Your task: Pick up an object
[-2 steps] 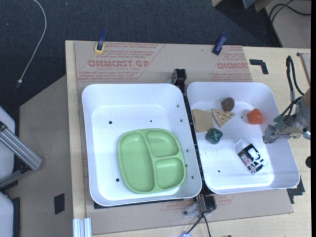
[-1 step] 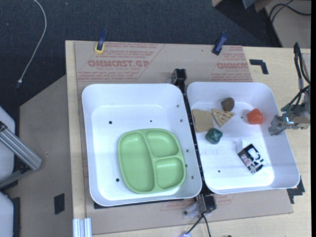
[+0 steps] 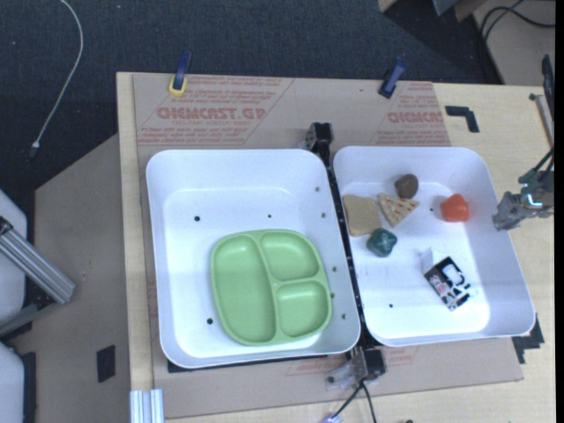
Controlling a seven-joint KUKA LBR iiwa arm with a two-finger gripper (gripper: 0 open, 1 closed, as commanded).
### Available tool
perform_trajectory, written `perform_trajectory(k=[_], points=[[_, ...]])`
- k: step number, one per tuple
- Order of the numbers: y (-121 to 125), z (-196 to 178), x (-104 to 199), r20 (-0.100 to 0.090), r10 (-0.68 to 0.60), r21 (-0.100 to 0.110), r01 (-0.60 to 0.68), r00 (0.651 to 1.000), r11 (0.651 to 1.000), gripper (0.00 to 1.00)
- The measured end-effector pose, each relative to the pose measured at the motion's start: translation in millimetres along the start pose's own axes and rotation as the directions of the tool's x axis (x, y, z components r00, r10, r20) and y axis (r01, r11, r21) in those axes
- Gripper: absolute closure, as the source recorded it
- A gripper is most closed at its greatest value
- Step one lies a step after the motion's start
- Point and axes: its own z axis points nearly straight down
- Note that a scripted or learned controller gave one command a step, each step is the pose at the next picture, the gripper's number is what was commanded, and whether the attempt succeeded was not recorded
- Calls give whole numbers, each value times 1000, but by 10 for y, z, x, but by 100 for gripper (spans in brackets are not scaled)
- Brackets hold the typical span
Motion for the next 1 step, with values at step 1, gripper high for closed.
perform_trajectory(k=[1], points=[[194, 1, 597, -5, -5, 4, 5, 1000, 1000, 100]])
